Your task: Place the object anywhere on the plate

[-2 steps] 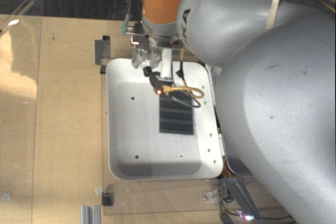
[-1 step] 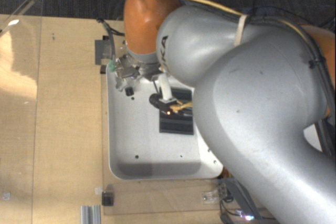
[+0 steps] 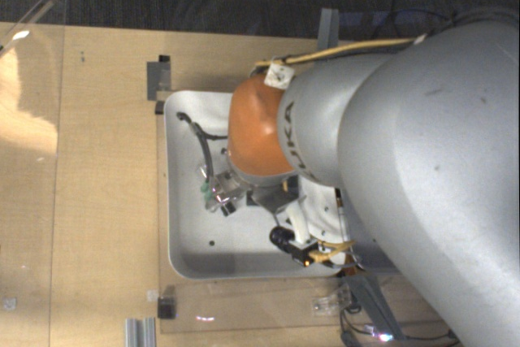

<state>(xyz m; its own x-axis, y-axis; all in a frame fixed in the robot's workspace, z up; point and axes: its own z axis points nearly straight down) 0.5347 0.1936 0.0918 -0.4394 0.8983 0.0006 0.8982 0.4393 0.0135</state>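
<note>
Plate and object alike lay hidden under the grey arm [image 3: 390, 142], whose gripper [image 3: 221, 195] hung low in the white bin [image 3: 183, 248] at centre frame, so the step seemed a reach, calling next for a checked grasp.

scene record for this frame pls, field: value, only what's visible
arm: grey KUKA arm reaching in from the right, covering much of the view
orange band: above the wrist, over the bin
gripper: low inside the bin, near its left part
finger state: cannot tell
held object: none seen
bin: white bin, left and bottom walls showing
bench: wooden bench around the bin
plate: cannot tell, arm covers much of the bin
</note>
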